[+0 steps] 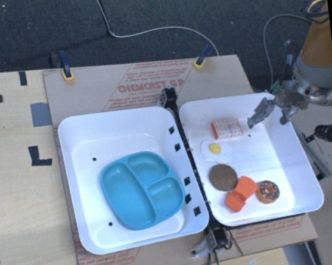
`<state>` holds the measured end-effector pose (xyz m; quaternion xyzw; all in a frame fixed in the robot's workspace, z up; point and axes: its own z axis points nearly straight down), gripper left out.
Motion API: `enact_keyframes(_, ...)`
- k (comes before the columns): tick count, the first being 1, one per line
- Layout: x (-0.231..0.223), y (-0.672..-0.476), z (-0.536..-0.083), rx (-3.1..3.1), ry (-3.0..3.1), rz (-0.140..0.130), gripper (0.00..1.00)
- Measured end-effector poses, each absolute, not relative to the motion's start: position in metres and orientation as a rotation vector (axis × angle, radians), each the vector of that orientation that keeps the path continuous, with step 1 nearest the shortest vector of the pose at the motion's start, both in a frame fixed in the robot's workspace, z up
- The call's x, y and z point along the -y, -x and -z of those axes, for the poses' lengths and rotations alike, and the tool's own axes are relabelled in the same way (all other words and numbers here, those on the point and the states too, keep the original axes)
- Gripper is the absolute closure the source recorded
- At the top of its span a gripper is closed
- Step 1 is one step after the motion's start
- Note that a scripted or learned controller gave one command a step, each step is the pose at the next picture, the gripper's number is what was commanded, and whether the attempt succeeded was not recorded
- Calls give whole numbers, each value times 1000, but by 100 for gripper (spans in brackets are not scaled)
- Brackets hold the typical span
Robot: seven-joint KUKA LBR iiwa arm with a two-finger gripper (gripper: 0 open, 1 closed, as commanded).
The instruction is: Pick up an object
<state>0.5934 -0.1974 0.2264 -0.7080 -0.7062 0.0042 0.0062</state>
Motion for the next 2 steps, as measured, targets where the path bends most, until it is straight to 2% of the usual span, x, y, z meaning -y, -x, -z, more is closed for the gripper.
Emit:
enact_keyframes(1,197,-596,-235,2222,2219,-2,0)
enact_keyframes(2,201,-602,-174,2220,2217,-6,0)
